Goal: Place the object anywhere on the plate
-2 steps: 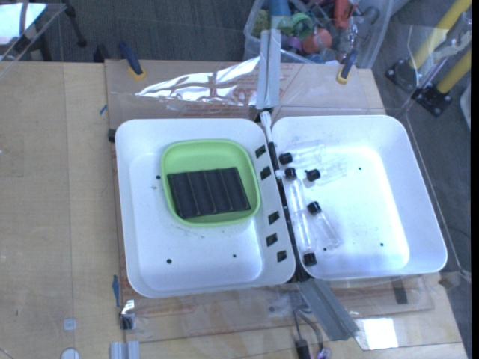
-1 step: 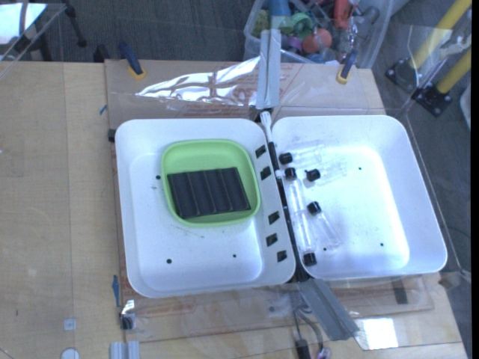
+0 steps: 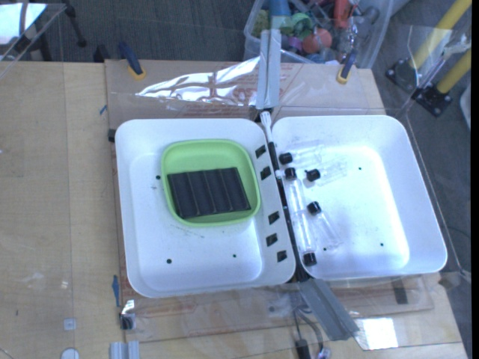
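I see the dark ribbed block (image 3: 208, 193) lying flat on the green plate (image 3: 212, 154), covering its near half and tilted slightly. The plate sits inside the left white bin (image 3: 142, 223). Just beside it, the right white bin (image 3: 389, 200) holds clear tubes with black caps (image 3: 307, 215) along its left wall. Both bins rest on the wooden counter (image 3: 52, 200).
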{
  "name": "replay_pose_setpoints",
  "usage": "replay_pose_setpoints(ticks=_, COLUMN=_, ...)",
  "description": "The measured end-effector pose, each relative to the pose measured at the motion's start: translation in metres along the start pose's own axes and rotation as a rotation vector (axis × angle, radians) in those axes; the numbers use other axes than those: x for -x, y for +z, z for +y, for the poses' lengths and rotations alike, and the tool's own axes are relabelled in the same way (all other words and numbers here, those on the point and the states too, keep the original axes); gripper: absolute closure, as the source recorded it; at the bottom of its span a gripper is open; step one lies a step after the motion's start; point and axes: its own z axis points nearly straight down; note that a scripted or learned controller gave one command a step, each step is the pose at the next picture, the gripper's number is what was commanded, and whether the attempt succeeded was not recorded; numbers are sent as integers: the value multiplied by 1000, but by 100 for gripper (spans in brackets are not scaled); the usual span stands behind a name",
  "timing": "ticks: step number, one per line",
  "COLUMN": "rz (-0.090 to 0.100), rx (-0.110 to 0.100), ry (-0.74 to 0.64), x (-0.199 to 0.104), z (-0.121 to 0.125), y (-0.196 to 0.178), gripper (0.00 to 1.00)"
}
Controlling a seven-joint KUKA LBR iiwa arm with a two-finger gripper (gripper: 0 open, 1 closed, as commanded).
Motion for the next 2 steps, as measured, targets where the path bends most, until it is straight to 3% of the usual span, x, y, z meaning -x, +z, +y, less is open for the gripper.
replay_pose_setpoints(ticks=1, rz=-2, rx=-7, ry=89, x=32, z=-32, y=0, gripper=0)
replay_pose_setpoints(ticks=2, rz=0, rx=-1, ry=165, x=16, z=-14, y=0, gripper=0)
